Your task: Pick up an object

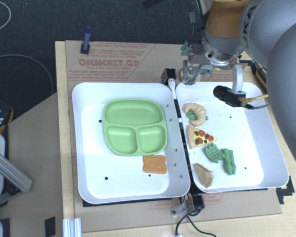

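Beyond the bench you have dark carpet, and the bench top itself is a brown board [113, 58] carrying two shallow white bins side by side. Red print along the board's far edge reads "CHEMCAST G.P". The smaller lines around it are too fine to read.

The left bin [84, 147] holds a green divided plate [135, 126] in its middle, with an orange-brown toast slice [154, 164] just beside the plate's near edge.

The right bin [251, 147] has its things strung along its left edge:
- a curled beige piece [195, 111] with something green tucked into it, nearest the far edge;
- a toy pizza slice [200, 137] just below that;
- a green toy vegetable [221, 157] further toward the middle;
- a tan wedge [203, 174] in the near-left corner.

The gripper [195, 73] hangs over the far-left corner of the right bin, at or just past its rim. It is apart from the curled beige piece, which is the closest candidate. You cannot tell from this angle whether it is released or clenched, and nothing shows in its grasp.

By my reading, the pick has not yet happened. Every piece lies flat in a bin, so you have the approach, the grasp and the lift left to do.
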`<state>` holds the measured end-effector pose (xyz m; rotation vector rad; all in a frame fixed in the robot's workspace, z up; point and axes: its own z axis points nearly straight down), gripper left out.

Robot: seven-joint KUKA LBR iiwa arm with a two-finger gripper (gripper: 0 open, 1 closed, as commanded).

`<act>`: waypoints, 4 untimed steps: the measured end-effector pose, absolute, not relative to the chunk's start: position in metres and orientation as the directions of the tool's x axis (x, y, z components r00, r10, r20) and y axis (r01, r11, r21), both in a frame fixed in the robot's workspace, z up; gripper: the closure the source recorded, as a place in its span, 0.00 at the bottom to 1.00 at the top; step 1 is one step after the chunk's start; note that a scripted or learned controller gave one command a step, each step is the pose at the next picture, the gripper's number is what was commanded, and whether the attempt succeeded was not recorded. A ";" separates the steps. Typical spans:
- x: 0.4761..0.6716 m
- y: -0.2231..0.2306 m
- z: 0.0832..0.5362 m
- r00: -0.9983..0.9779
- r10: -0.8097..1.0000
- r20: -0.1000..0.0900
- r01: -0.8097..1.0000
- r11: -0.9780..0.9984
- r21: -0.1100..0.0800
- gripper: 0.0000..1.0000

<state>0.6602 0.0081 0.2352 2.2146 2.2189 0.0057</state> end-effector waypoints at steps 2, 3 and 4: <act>0.522 0.026 0.336 -0.004 1.000 0.003 1.000 0.004 0.014 1.00; 0.575 0.025 0.288 -0.001 1.000 -0.001 1.000 0.001 0.002 1.00; 0.574 0.025 0.301 -0.001 1.000 -0.001 1.000 0.001 0.007 1.00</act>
